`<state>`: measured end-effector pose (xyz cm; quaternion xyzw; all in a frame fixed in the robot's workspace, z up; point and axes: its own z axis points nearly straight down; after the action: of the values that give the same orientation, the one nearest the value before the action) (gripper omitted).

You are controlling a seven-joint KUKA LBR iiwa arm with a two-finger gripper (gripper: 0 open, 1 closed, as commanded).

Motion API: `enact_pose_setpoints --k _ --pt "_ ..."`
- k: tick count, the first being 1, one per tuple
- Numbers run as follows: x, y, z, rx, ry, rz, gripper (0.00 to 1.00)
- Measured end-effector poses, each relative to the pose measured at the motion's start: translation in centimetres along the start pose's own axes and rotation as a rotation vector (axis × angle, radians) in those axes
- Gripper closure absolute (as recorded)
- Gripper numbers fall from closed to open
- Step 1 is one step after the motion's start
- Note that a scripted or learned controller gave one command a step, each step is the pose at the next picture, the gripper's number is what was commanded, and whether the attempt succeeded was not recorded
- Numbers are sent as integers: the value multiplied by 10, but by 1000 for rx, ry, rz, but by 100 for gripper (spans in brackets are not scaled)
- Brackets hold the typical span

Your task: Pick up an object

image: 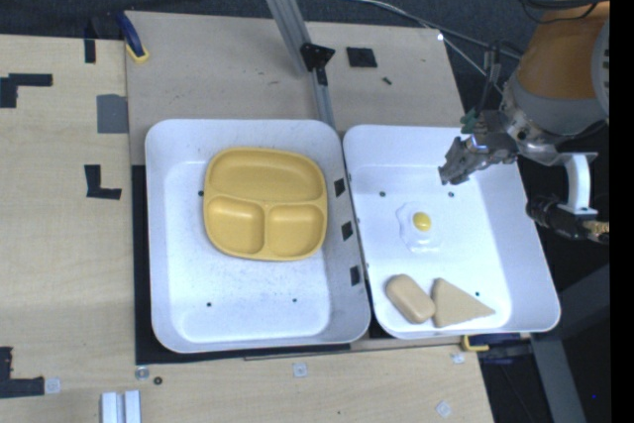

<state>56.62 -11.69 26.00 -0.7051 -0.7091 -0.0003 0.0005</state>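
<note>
The gripper (458, 169) hangs above the far right part of the right bin (515, 243); whether it is open or closed cannot be told, and nothing shows in it. No object is lifted yet: fried egg (420, 225), bread roll (409, 298) and sandwich wedge (459, 303) lie in that bin. A yellow divided plate (265, 203) sits in the left bin (178, 243), on a wooden bench (59, 213).

yellow tray (264, 203), white bins (168, 213), tan bread (436, 301)
</note>
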Motion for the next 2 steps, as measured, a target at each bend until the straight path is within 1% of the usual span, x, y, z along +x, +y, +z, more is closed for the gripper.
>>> enact_pose_setpoints --k 1,2 --pt "50 15 -1 1 0 0 100" --pt "97 15 9 2 -1 1 100"
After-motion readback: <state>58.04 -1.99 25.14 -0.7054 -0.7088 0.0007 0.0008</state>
